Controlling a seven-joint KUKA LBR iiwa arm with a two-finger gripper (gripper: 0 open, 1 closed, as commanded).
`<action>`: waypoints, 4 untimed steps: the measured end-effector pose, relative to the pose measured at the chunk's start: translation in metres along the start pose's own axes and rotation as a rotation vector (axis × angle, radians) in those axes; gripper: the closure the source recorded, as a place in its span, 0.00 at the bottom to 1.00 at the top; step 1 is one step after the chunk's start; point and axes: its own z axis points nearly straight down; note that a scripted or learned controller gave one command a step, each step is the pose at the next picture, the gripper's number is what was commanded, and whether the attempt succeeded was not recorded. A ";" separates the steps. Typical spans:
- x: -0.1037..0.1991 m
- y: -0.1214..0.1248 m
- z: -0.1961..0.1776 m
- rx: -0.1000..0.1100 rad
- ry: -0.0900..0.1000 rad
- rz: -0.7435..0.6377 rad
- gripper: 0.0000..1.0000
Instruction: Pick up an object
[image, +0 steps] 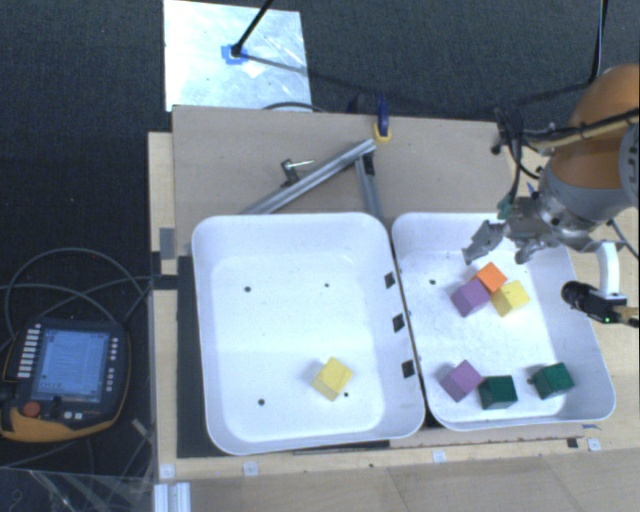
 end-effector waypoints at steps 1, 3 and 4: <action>0.000 0.000 0.000 0.000 0.000 0.001 0.00; -0.022 0.009 0.100 -0.010 -0.009 0.005 0.00; -0.021 0.013 0.098 -0.020 -0.007 0.002 0.00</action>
